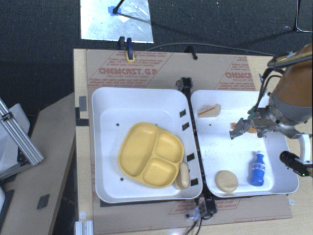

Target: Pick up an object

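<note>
Your end effector [240,129] hangs low over the right bin [230,99], and you cannot tell its state from here, because the dark hardware blurs together. An orange piece [243,126] sits right at its tip, touching or just under it; whether it is actually held is not clear, so do not count it as a grasp.

Other candidates lie around it. The wedge [209,110] is toward the divider and a little farther up the bin, near but apart from the end effector. The blue bottle [257,168] lies below it, toward the bin's near edge, and the tan puck [226,180] sits beside the bottle, closer to the divider. Well apart, across the divider in the left bin [105,131], is the yellow tray [150,154] with a pale roll [183,175] touching its corner.

This looks like the approach or closing step on the orange piece. Next you would need a firm closure on it, then a straight lift to check that it comes up.
</note>
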Available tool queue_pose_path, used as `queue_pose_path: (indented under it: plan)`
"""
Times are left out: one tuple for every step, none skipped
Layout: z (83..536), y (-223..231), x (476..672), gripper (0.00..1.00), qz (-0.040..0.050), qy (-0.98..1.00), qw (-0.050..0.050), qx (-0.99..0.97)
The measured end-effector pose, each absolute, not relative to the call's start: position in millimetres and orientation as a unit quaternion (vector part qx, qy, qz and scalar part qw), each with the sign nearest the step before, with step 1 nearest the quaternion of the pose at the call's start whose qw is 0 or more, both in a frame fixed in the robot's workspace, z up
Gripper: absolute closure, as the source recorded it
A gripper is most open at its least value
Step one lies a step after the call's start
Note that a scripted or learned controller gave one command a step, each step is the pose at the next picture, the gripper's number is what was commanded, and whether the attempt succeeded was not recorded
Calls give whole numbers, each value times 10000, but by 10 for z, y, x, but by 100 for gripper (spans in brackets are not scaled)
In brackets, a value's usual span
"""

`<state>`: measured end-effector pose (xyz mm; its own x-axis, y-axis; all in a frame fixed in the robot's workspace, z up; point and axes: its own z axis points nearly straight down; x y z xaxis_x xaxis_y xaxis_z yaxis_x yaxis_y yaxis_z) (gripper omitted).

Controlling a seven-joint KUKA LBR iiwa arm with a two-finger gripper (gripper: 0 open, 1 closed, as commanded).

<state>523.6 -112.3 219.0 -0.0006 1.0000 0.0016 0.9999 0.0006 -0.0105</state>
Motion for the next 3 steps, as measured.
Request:
queue_pose_path:
  plan:
    - [2246,-1121,5262,0,-5,-7082,-5,-7060]
    - [1627,-1079,5253,0,6,-7077,11,-7065]
    - [1128,-1179,5251,0,6,-7076,10,-7066]
